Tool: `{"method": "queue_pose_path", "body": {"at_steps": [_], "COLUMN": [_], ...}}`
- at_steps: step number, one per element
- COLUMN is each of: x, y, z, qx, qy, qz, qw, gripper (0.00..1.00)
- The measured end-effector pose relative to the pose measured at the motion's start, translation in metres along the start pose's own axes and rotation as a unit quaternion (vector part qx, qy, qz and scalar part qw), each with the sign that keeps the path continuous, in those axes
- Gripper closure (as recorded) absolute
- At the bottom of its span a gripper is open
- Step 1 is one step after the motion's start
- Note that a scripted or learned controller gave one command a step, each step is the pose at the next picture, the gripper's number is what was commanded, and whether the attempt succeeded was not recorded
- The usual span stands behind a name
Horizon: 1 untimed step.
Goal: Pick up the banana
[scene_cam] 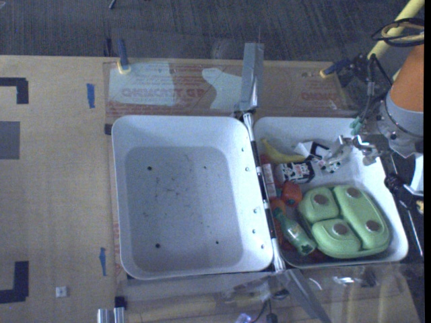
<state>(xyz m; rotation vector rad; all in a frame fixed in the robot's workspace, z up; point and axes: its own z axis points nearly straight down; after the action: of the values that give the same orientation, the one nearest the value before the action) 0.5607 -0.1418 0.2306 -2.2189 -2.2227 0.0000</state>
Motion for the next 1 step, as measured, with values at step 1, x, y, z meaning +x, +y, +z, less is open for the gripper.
{"method": "queue_pose_path", "body": {"at_steps": [1], "x": [-0.0242], "y": [-0.0419], "z": [0.1034], "qx": [-0.023], "qy": [-0.005], "qz": [-0.002], "qw": [0.9997], "gripper": [0.00]}}
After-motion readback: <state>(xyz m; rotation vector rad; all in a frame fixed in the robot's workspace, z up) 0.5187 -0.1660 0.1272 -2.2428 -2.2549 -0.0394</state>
